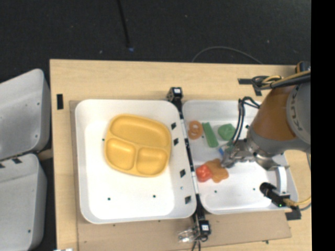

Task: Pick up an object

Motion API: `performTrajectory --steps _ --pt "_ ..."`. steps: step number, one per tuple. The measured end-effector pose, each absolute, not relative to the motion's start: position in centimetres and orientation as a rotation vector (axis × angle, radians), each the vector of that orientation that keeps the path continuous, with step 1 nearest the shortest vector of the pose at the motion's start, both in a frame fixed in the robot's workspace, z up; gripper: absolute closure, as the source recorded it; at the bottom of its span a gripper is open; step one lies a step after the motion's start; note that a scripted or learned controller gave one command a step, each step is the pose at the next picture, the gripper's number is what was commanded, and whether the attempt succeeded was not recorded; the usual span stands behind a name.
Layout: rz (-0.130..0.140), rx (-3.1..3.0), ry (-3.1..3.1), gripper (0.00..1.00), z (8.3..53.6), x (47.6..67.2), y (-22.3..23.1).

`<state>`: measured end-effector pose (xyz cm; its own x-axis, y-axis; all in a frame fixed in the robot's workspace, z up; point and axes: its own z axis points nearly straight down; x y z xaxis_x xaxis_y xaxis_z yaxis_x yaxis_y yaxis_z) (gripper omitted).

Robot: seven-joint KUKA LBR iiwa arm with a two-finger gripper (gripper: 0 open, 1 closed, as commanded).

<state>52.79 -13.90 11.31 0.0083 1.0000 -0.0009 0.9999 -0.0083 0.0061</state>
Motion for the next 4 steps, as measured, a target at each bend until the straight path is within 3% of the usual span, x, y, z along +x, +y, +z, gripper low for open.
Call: performTrajectory --steps 2,4 --pt "0.005 2.214 2.221 1.0 21.2 53.7 -14.8" --pt "0.004 2.212 2.231 1.0 23.7 56.5 -4.1"
